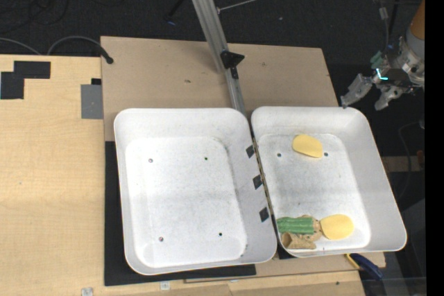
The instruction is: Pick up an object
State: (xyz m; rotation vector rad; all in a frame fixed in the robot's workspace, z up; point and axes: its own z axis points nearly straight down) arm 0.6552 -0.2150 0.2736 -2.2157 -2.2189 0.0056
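Gripper (368, 90) sits off past the far right corner of the right bin (378, 163), outside its rim, with its two fingers spread apart and nothing between them. So you're starting with an open, empty claw.

Closest thing for you is the yellow oval piece (307, 146), lying in the far half of the right bin, in toward the middle from that corner. From the claw, that's a move toward the bin's centre and a bit toward its near edge. Its long axis runs roughly along the far rim, so I'd guess closing across the short way works best.

The other stuff, a green piece (295, 224), a tan lump (301, 240) and a second yellow piece (337, 226), is bunched touching along the near edge, which looks like a messier grab.
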